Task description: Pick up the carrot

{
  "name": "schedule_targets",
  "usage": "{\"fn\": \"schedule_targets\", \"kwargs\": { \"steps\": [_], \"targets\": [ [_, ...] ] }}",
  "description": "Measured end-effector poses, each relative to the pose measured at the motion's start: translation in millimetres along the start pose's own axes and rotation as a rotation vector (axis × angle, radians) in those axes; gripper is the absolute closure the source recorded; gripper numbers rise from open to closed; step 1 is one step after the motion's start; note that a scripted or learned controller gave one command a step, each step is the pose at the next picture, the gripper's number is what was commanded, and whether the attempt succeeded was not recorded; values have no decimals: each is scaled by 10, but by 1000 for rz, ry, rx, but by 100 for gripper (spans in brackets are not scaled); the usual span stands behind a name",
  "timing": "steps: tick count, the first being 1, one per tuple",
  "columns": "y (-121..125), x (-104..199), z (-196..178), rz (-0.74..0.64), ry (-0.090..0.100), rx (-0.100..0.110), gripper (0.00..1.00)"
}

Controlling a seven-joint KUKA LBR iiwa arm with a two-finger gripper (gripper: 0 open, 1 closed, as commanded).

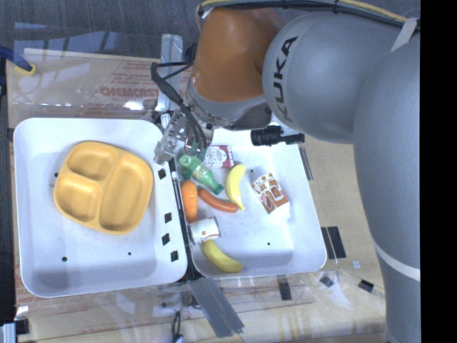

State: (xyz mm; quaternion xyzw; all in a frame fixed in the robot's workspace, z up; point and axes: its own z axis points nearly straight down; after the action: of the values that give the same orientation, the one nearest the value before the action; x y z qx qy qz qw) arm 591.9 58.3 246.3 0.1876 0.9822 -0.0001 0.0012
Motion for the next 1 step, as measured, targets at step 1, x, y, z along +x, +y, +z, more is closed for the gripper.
{"fn": "schedule_targets", "kwargs": {
  "steps": [1],
  "targets": [
    [472,420,151,-166,3,1,100]
  ]
}}
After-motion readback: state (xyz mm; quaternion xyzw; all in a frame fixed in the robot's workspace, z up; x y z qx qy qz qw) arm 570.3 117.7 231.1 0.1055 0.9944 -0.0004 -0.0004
